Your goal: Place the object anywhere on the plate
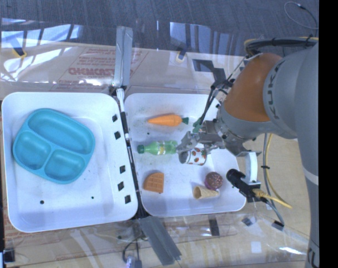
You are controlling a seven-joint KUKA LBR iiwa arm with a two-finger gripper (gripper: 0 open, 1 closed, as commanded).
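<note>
A blue divided plate [53, 144] lies in the left bin [24, 216]. The right bin [174, 205] holds an orange carrot [165, 120], a green bottle [158, 148], a brown waffle piece [154, 182], an ice cream cone with a dark scoop [208, 186] and a small white mug with red spots [197, 156]. My gripper [192, 143] hangs low over the middle of the right bin, directly above and touching or nearly touching the mug, just right of the bottle's end. The arm's wrist hides part of the mug.
A raised divider with black clips [124, 149] separates the two bins. The grey arm with its orange band [250, 96] covers the right bin's right side. A black cable fitting [241, 184] sticks out near the bin's right wall.
</note>
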